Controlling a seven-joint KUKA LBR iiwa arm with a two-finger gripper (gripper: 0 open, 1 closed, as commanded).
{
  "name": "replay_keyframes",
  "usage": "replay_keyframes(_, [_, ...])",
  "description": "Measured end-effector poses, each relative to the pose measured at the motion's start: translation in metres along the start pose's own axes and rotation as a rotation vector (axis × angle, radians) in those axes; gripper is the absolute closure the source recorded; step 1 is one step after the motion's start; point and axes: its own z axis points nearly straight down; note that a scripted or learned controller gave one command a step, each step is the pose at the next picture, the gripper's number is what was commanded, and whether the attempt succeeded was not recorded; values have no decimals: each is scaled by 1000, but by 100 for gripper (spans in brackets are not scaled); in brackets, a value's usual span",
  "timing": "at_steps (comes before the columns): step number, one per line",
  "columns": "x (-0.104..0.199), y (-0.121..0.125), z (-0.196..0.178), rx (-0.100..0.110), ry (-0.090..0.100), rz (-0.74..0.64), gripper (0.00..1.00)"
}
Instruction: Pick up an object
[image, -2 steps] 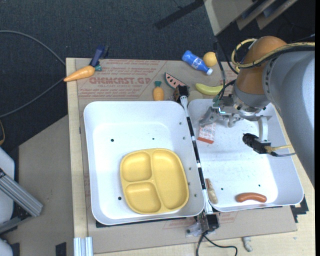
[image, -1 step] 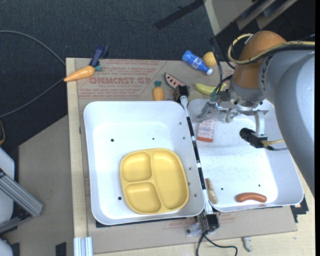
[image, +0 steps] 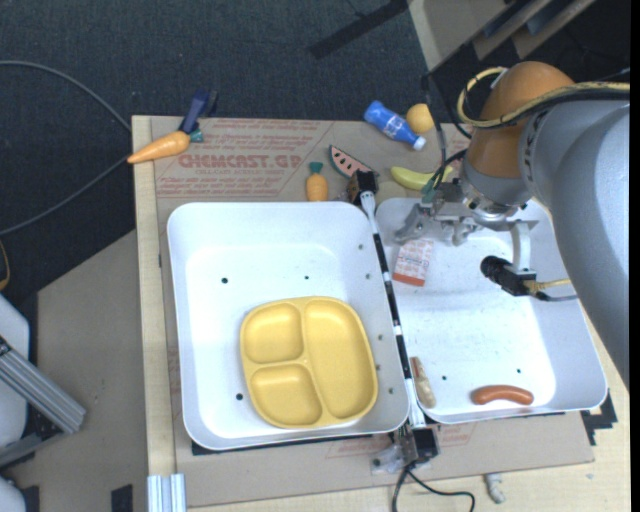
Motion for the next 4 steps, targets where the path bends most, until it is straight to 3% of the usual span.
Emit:
replay_keyframes(2, [1,-2,4,7,-2,1,0])
replay_keyframes(3, [2,-2,-6,5,-3,0,100])
replay_keyframes(4, [2,-2,-6,6,-3,0,0])
